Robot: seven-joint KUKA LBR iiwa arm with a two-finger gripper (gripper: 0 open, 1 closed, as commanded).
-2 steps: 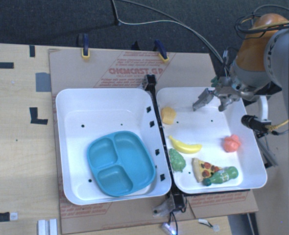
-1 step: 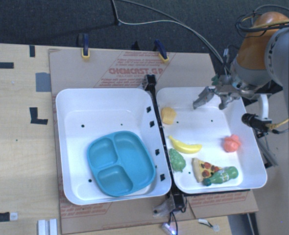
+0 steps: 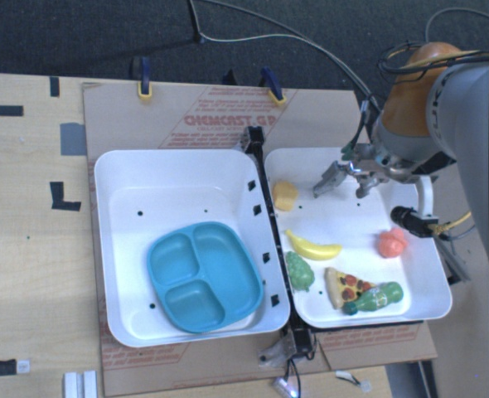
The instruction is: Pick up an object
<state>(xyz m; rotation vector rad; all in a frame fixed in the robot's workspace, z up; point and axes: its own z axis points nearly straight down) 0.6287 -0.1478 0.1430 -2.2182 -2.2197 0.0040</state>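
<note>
- Camera view: the hand (image 3: 342, 183) hangs over the upper middle of the right bin (image 3: 440, 303), its 2 fingers spread apart with nothing between them.
- The nearest object is the yellow block (image 3: 285, 195), lying at about 9 o'clock from the hand, near it and close to the bin's left wall. My judgement is that this is the likeliest thing to pick, since the others sit farther off.
- The banana (image 3: 313, 247) lies at about 7 o'clock from the hand, its long axis running from upper left to lower right, gently curved.
- The pink ball (image 3: 392, 243) sits at about 4 o'clock, near the right wall.
- The green leafy piece (image 3: 299, 271), the pizza slice (image 3: 342, 287) and the green bottle (image 3: 375, 298) crowd the lower part of the bin, between 6 and 7 o'clock; the bottle touches the slice.
- The yellow block looks small, chunky and smooth, roughly squared with soft corners, and stands apart from its neighbours.
- The left bin (image 3: 112, 172) carries a blue divided plate (image 3: 203, 275) with 3 compartments.
</note>
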